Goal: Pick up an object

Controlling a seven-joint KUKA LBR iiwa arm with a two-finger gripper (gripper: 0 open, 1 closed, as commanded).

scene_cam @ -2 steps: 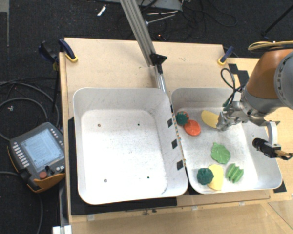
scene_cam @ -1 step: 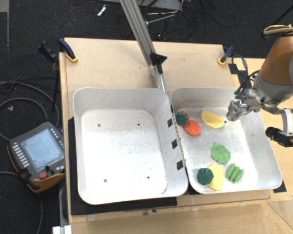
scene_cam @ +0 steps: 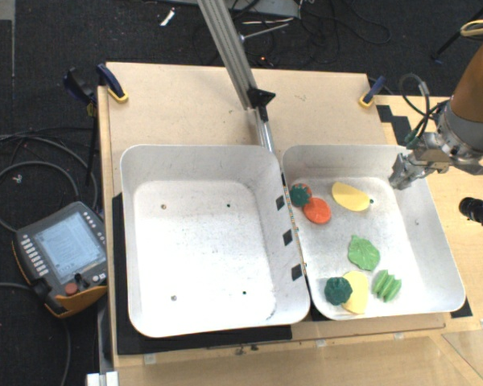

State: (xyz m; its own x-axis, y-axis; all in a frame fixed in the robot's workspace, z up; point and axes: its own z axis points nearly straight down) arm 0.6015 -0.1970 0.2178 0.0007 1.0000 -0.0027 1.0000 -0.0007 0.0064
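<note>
The right bin [scene_cam: 419,240] holds several small toy foods. A yellow piece [scene_cam: 351,197] lies near the back, with an orange-red one [scene_cam: 317,211] and a small green-and-red one [scene_cam: 300,193] to its left. A light green leafy piece [scene_cam: 364,254] lies in the middle. At the front sit a dark green piece [scene_cam: 336,289], a pale yellow piece [scene_cam: 357,291] and a ridged green piece [scene_cam: 386,285]. My gripper [scene_cam: 404,174] hangs over the bin's back right edge, right of the yellow piece, with nothing seen in it.
The left bin [scene_cam: 197,240] lies beside the right one, their rims meeting at the middle. A slanted metal pole [scene_cam: 229,47] crosses the back of the bench. Clamps [scene_cam: 113,85] sit at the bench's back corners. A teach pendant [scene_cam: 60,252] lies on the floor at left.
</note>
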